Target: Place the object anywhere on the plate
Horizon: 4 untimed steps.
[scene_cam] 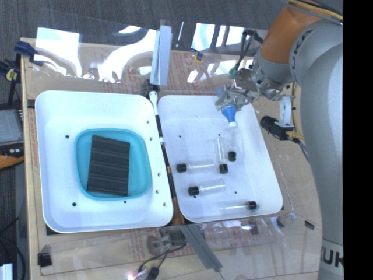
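A blue plate (141, 156) lies in the left bin (52, 115) with a dark ribbed block (109, 165) resting on it. My gripper (234, 100) hovers over the far edge of the right bin (256, 156). It is shut on a clear tube with a blue cap (229, 113), which hangs from between the fingers, tilted towards the bin floor. Several clear tubes with black caps lie on the right bin's floor, among them one (195, 167) near the middle and one (236, 205) at the front.
A grey upright bar (161, 54) stands behind the seam between the bins. The arm's grey body (317, 98) takes up the right side. Cables and clamps (175, 241) lie along the bench's front edge.
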Tool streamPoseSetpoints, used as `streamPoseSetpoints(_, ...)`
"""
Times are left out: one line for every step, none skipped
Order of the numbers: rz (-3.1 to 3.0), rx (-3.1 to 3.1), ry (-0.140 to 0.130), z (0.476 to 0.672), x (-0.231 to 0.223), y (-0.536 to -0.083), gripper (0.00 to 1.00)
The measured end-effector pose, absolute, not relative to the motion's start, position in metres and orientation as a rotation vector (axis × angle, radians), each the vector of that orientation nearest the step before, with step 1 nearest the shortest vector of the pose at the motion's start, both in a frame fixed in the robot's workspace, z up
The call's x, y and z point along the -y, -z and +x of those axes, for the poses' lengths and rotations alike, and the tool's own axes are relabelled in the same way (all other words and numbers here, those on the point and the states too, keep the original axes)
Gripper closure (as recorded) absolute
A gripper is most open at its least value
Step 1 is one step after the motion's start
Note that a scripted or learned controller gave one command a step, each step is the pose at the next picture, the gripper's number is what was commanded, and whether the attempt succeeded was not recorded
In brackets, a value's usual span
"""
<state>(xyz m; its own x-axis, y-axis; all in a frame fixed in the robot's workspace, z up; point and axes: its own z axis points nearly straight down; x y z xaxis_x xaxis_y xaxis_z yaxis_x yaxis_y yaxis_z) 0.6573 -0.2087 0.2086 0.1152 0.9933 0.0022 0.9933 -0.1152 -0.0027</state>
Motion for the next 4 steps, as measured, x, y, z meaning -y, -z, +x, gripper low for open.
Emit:
streamPoseSetpoints(-2.123,2.309,-0.005,0.594,0.131,-0.121,1.00)
streamPoseSetpoints(-1.880,2.515,-0.001,0.540,0.028,-0.215,1.00)
streamPoseSetpoints(-1.883,2.513,-0.002,0.540,0.029,-0.215,0.00)
streamPoseSetpoints(-1.942,2.469,-0.002,0.526,0.004,-0.251,0.00)
